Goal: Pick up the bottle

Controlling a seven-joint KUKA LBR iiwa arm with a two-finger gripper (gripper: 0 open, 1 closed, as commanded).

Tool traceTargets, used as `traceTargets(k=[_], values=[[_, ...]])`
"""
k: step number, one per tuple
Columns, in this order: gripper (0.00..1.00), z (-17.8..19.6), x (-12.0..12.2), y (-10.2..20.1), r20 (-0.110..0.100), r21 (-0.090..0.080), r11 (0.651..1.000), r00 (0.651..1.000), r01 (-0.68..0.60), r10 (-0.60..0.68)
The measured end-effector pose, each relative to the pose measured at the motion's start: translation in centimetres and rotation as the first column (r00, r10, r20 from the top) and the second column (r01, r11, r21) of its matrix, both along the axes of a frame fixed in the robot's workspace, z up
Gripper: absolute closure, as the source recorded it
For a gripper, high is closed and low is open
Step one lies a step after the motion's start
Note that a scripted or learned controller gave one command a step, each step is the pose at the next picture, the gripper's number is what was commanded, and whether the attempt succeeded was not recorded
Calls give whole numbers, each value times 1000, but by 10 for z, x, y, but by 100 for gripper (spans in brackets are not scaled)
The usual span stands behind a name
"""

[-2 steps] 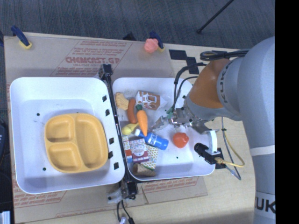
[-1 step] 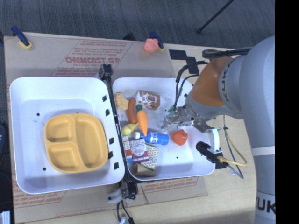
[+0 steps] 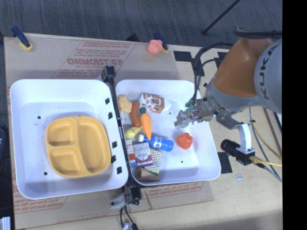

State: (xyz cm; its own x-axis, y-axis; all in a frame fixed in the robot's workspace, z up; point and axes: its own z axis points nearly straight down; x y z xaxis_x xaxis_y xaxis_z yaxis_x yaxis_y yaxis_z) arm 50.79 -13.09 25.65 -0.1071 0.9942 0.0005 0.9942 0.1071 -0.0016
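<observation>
The bottle [image 3: 159, 143] is blue with a white cap and lies on its side in the right bin [image 3: 204, 164], near the middle. My gripper [image 3: 183, 119] hangs over the right part of that bin, up and to the right of the bottle and apart from it. Nothing shows between its fingers. A red tomato-like toy [image 3: 184, 140] sits just below the gripper, right of the bottle.
Around the bottle lie two toy carrots [image 3: 145, 124], a yellow piece [image 3: 130, 132], a small printed box [image 3: 152, 103] and printed packets [image 3: 142, 156]. The left bin [image 3: 24, 99] holds a yellow divided plate [image 3: 76, 145]. A black clip [image 3: 109, 72] joins the bins.
</observation>
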Motion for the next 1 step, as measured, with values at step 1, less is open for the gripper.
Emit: traceTargets(k=[1], values=[[100,-14,-32,-6,-2,2,951,951,-308,308]])
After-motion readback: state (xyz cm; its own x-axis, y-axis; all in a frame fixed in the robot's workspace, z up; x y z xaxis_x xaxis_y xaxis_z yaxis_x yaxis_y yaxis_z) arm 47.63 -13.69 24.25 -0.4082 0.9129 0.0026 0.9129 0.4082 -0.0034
